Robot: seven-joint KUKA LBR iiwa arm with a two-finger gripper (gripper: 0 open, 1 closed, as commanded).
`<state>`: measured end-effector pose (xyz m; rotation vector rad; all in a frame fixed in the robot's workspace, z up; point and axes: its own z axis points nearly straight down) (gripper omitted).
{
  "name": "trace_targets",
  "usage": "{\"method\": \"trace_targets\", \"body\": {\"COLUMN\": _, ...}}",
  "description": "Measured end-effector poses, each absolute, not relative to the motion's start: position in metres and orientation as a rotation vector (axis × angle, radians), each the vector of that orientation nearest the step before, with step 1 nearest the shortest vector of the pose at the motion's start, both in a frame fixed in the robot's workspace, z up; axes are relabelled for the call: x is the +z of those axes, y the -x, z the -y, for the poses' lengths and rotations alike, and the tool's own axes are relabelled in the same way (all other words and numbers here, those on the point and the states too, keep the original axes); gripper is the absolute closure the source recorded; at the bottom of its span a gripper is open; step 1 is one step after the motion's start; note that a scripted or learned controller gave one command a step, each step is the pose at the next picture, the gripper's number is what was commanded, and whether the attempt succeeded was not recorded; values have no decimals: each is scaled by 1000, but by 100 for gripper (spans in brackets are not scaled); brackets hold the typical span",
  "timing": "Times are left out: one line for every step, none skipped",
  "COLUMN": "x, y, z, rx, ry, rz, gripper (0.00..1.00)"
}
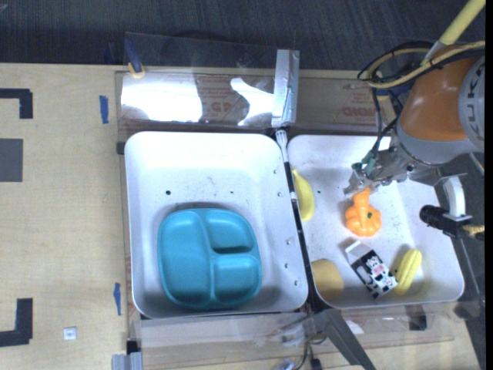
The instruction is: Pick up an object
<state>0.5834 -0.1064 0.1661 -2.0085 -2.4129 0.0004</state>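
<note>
two white bins side by side: left bin (146, 176) has a blue divided tray (208, 259). right bin (327, 149) has orange pumpkin toy (362, 217) mid-bin, yellow pieces at left wall (303, 195), front-left (326, 277), front-right (407, 270), black-white cow-print box (373, 271), print unreadable. gripper (370, 173) just above pumpkin; finger state cannot tell. "kuka" partly visible on arm (439, 106).

no text can be read; faint print on the brown board (339, 108) is illegible.
</note>
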Motion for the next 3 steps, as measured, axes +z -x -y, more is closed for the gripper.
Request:
{"method": "trace_targets", "body": {"x": 128, "y": -565, "z": 113, "rx": 4, "ry": 2023, "rz": 2397, "gripper": 100}}
{"method": "trace_targets", "body": {"x": 128, "y": -565, "z": 113, "rx": 3, "ry": 2024, "rz": 2397, "gripper": 0}}
{"method": "trace_targets", "body": {"x": 199, "y": -555, "z": 170, "rx": 1, "ry": 2008, "rz": 2420, "gripper": 0}}
